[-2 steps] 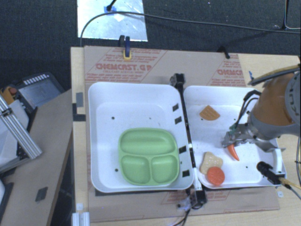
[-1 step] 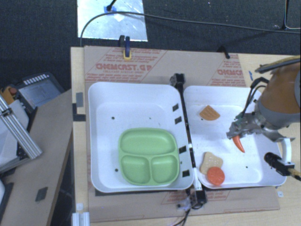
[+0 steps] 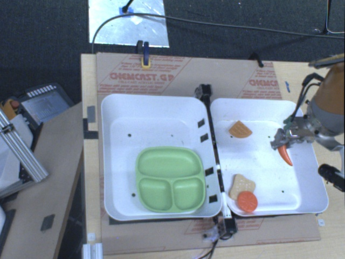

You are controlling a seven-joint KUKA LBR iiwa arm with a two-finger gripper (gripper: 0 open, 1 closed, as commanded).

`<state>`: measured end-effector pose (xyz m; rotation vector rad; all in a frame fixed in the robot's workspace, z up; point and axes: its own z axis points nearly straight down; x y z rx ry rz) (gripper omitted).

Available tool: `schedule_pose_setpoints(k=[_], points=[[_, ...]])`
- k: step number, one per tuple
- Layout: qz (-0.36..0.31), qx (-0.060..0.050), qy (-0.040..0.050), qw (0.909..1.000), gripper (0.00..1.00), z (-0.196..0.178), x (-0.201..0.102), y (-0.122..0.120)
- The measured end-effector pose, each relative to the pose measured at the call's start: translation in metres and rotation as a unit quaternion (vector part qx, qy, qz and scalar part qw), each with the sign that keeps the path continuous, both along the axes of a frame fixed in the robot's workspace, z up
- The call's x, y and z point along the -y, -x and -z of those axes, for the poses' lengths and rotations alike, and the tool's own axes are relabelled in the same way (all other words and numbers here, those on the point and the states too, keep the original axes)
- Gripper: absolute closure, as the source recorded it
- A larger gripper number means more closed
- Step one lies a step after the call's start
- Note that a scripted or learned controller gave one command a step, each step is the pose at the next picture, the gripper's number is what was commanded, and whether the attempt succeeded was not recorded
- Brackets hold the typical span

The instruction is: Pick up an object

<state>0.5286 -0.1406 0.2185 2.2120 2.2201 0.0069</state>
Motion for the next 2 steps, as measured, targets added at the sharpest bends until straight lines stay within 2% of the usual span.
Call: schedule_pose_setpoints(k=[1, 2], points=[[0.0, -0.002, -0.0006, 1.0, 1.0, -0.015, 0.0, -0.001], [-0.003, -0.002, -0.0018, 1.0, 1.0, -0.017, -0.052, -0.024]])
